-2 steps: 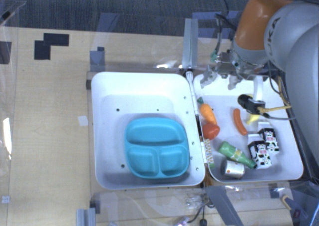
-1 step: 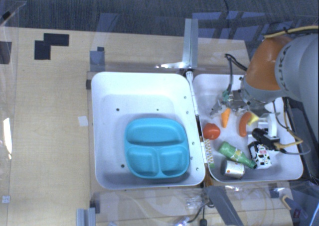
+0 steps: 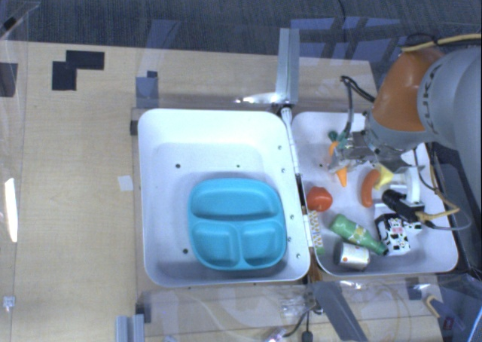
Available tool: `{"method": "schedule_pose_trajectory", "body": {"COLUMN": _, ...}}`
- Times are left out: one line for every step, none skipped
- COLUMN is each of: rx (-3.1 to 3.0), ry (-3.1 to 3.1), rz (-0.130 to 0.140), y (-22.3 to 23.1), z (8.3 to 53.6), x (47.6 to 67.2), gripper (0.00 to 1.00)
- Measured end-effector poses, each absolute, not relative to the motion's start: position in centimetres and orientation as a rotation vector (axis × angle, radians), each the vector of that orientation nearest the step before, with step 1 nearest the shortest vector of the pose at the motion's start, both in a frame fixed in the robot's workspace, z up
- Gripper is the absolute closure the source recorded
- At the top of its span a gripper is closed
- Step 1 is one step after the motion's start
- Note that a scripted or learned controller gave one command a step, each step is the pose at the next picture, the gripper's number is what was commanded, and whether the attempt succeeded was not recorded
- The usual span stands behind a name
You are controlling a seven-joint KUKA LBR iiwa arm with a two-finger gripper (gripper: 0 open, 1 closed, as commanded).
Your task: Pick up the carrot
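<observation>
The carrot point(image 3: 342, 176) lies in the right bin point(image 3: 444, 258), near its upper middle. It is small and orange, with a green top pointing to the back, and its orange tip pokes out towards the front. My gripper point(image 3: 351, 154) is down in the bin directly over the carrot's middle, hiding that part. The grey arm with its orange band reaches in from the right, above the bin.
The right bin also holds a red tomato point(image 3: 319, 199), an orange and yellow piece point(image 3: 369, 186), a green bottle point(image 3: 355, 232), a metal can point(image 3: 352, 255) and a black-and-white item point(image 3: 395, 233). A blue divided plate point(image 3: 237, 221) lies in the left bin point(image 3: 173, 145).
</observation>
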State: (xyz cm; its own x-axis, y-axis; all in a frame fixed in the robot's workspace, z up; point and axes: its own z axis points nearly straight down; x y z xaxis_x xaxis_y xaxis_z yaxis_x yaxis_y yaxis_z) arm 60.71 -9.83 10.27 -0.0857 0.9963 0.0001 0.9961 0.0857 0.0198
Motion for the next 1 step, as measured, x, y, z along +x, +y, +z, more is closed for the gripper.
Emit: {"method": "schedule_pose_trajectory", "body": {"rx": 2.291, "ry": 2.144, "rz": 0.007, "y": -2.81, "z": 18.59, "x": 56.08, "gripper": 1.0}}
